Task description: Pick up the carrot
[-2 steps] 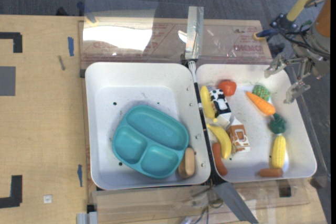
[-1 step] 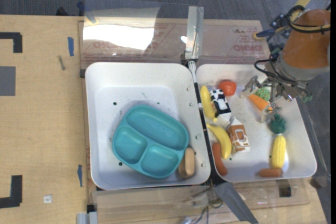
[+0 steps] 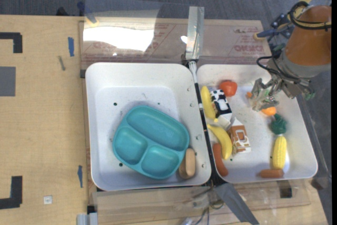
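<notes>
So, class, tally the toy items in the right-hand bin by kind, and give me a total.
Bananas: 2
Sausages: 2
Corn cob: 1
Tomato: 1
Carrot: 1
Small boxes: 2
Small orange piece, too small to identify: 1
Total: 10

My bench (image 3: pixel 42 113) bore two white bins: the right bin (image 3: pixel 308 166) beneath my gripper (image 3: pixel 265 93), the left bin (image 3: pixel 100 113) beyond it.
</notes>
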Robot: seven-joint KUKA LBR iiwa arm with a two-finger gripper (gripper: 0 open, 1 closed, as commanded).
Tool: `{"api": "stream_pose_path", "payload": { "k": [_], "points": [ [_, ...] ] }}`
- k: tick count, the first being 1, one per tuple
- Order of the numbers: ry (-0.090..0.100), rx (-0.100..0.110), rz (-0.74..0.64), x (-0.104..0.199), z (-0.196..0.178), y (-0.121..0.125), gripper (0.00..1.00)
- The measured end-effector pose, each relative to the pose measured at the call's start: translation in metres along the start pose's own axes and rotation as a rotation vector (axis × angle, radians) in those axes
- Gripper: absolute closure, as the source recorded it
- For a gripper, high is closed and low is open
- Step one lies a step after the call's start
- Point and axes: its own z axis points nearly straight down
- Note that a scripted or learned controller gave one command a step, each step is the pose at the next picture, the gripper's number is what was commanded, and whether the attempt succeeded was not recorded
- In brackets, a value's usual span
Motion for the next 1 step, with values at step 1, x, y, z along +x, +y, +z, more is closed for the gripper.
{"api": "stream_pose_path", "payload": {
  "k": [1],
  "points": [
    [0.001,-0.002,0.000,0.0004,0.0012,0.0003,0.00]
  ]
}}
